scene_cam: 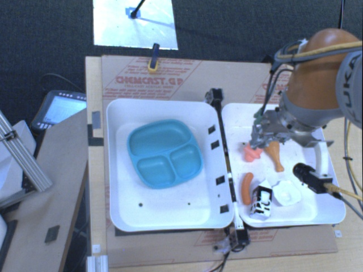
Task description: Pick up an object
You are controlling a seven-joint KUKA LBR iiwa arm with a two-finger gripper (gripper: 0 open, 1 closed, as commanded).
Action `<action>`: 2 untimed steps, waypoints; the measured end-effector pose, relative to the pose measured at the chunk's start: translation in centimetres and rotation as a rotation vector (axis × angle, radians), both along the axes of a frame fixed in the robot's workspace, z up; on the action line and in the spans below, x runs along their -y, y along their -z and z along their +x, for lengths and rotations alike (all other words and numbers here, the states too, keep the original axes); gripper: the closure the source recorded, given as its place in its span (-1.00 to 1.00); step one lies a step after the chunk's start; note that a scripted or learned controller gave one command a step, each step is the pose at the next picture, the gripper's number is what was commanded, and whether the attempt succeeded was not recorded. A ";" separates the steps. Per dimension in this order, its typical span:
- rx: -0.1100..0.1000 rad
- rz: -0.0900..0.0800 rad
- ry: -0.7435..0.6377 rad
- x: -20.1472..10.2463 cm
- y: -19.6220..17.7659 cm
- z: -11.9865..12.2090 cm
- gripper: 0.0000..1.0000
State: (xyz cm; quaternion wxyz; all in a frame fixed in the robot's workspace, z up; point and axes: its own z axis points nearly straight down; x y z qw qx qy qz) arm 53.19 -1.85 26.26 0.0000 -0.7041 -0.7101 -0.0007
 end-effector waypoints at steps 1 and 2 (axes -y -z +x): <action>-0.001 0.000 0.000 -5.3 0.9 -1.4 1.00; -0.001 0.001 -0.001 -10.0 2.3 -2.3 1.00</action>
